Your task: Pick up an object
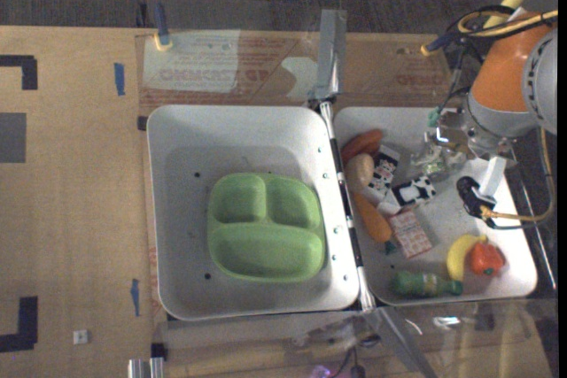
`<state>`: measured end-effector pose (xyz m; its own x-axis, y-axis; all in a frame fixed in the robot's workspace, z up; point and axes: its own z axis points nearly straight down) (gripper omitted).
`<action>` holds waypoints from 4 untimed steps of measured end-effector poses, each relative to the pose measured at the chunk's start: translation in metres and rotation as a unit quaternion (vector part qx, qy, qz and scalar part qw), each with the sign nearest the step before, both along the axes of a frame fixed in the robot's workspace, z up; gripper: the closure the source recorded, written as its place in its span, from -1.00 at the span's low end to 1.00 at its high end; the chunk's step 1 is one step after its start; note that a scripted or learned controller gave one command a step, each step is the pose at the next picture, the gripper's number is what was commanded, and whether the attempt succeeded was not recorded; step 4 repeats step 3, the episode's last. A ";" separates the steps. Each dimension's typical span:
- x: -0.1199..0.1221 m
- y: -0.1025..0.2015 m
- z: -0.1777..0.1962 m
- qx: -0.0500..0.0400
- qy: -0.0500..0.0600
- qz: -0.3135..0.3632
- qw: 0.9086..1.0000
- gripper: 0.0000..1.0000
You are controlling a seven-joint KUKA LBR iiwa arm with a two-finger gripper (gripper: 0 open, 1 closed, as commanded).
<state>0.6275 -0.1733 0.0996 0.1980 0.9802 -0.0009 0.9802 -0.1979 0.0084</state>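
Camera view: gripper (441,148) low at twelve o'clock of the right bin (523,283), probably to reach the toy cluster. Apart or together: cannot tell. Nearest candidate, at seven o'clock of it: cow-patterned block (415,190).

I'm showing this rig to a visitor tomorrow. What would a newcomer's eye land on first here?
Probably the green divided tray, lying alone in the left bin. Next, the clutter in the right bin: a carrot, a yellow banana, a green bottle and black-and-white cow-patterned pieces. The arm's orange band stands out above that bin's far right corner.
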 end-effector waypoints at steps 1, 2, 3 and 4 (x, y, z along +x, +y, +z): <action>0.002 -0.018 0.034 0.000 0.002 0.064 0.998 1.00; -0.001 0.043 0.037 0.001 0.005 0.109 0.994 1.00; 0.022 0.088 0.135 0.000 0.003 0.069 0.998 1.00; 0.022 0.088 0.135 0.000 0.003 0.069 0.998 1.00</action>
